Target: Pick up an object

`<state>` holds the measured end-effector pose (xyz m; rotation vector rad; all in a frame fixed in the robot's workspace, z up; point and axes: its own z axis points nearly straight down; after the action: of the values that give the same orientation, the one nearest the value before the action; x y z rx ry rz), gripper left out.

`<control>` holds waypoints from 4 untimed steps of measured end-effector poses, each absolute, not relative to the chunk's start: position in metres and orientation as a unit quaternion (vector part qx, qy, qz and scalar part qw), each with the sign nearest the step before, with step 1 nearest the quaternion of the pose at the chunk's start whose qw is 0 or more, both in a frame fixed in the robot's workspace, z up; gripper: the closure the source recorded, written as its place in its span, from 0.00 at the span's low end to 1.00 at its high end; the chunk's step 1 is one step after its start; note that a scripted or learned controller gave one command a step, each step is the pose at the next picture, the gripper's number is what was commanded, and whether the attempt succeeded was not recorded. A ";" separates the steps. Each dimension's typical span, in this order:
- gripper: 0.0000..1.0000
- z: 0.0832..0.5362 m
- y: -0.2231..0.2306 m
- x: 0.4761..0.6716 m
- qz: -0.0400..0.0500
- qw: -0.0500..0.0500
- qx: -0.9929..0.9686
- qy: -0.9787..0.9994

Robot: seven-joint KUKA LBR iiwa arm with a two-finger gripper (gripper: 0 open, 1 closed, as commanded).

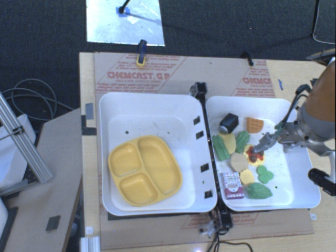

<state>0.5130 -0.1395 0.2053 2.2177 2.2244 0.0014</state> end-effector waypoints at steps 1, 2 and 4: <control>0.00 0.151 -0.179 0.529 0.000 0.000 0.707 0.707; 0.00 0.081 -0.183 0.534 0.000 0.000 0.707 0.707; 0.00 0.084 -0.160 0.498 -0.001 -0.003 0.707 0.707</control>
<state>0.4980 -0.1598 0.0838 2.2265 2.2252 -0.0032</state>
